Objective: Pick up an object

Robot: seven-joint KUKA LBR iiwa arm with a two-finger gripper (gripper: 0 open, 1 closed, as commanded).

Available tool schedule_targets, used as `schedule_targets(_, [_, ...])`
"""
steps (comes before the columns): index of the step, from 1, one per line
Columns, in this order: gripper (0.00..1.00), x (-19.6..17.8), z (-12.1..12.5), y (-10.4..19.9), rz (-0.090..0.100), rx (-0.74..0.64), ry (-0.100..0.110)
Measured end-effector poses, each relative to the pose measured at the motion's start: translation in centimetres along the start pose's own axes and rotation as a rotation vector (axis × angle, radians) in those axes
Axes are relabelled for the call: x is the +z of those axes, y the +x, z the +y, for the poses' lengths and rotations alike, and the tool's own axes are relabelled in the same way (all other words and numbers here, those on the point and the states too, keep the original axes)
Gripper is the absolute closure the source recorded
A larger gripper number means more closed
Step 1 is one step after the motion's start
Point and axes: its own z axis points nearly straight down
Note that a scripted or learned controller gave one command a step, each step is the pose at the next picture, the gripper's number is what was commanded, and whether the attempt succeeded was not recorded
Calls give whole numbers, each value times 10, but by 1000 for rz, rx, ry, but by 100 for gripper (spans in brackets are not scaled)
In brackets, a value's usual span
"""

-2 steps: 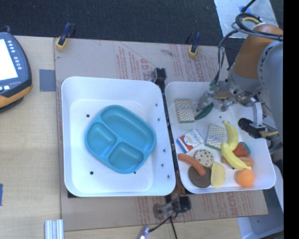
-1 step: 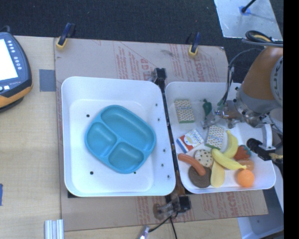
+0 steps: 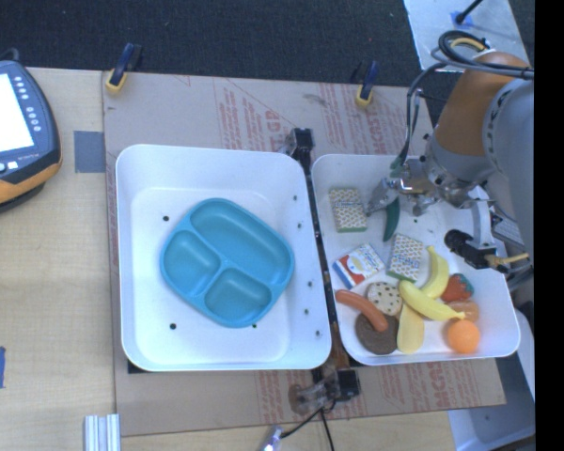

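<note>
A grey robot arm [image 3: 479,130] with an orange band reaches from the right over the right white bin [image 3: 508,341], its jaws [image 3: 391,199] closed on a slim, dark green, pepper-like object [image 3: 392,220] that hangs upright near the bin's upper middle, just right of a green-patterned square packet [image 3: 348,209]. Lower in that bin lie bananas [image 3: 430,294], an orange [image 3: 462,336], a sausage [image 3: 362,308] and a cookie [image 3: 384,297], while the left white bin [image 3: 132,252] holds a blue divided plate [image 3: 227,261] on the bench [image 3: 47,299].

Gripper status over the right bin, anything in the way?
Gripper low in right bin, at green pepper; grasp unconfirmed. Cracker just left, bananas below. Blue tray alone in left bin.
</note>
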Motion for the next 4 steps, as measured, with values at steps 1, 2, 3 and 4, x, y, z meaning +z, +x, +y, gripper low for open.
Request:
schedule_targets(1, [0,0,12,-22,0,1,-1])
schedule_targets(2, [0,0,-9,-4,0,0,2])
schedule_targets(3, [0,0,11,3,0,0,-1])
schedule_targets(4, [0,0,1,-23,1,1,2])
